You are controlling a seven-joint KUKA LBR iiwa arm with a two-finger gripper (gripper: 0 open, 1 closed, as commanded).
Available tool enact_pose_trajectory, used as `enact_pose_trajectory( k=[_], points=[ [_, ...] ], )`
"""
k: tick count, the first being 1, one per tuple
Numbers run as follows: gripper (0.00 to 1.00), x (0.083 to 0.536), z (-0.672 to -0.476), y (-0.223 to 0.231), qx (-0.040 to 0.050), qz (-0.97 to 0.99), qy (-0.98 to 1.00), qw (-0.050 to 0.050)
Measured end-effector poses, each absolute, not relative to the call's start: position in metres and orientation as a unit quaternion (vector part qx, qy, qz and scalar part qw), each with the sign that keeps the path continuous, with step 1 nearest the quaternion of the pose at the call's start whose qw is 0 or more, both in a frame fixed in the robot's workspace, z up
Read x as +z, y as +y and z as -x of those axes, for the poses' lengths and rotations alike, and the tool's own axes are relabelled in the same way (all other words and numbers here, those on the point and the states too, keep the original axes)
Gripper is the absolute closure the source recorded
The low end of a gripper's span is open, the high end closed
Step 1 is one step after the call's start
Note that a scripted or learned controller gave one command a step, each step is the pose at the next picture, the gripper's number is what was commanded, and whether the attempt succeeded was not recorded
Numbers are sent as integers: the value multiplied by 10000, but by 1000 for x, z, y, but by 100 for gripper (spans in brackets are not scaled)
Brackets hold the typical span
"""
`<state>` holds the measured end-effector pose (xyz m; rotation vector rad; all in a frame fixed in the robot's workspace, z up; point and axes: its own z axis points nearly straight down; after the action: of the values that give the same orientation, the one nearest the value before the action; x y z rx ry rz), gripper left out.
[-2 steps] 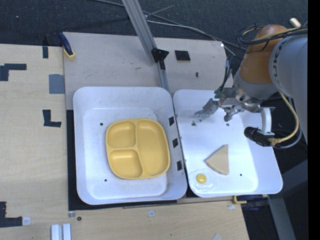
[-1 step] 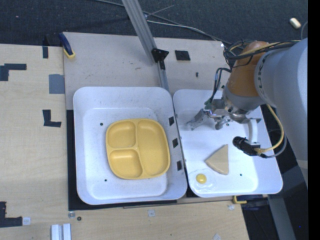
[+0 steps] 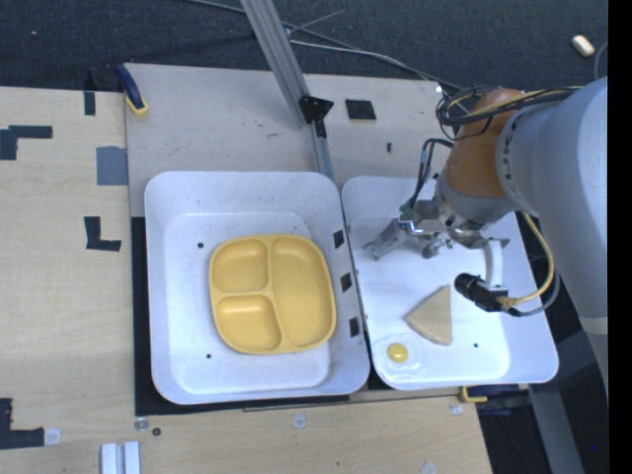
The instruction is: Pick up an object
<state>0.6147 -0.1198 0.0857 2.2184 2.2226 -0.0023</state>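
Hovering over the right white bin (image 3: 494, 363) — gripper (image 3: 395, 240) spread open, gripping nothing. Lying just below it — tan wedge (image 3: 433, 316), yellow disc (image 3: 397, 354); sitting far left, yellow tray (image 3: 271, 292).

Both bins (image 3: 178, 215) were plain white. In the left one lay a yellow divided plate (image 3: 272, 292). My right bin (image 3: 523, 354) held a tan wedge (image 3: 433, 316) and a small yellow disc (image 3: 397, 354). My wrist band (image 3: 474, 161) was orange.

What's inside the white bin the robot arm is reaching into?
The right bin holds a tan wedge and a small yellow round piece. The gripper hangs over its far end. Whatever lies under the arm is covered.
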Motion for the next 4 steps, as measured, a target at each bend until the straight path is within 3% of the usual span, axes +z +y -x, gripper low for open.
enact_pose_trajectory(
  k=[1, 3, 4],
  points=[
    [100, 97, -616, -120, 3, -7062, 7080, 34],
    [100, 217, -625, -123, 13, -7064, 7078, 20],
    [100, 241, -626, -123, 3, -7066, 7076, 5]
  ],
)
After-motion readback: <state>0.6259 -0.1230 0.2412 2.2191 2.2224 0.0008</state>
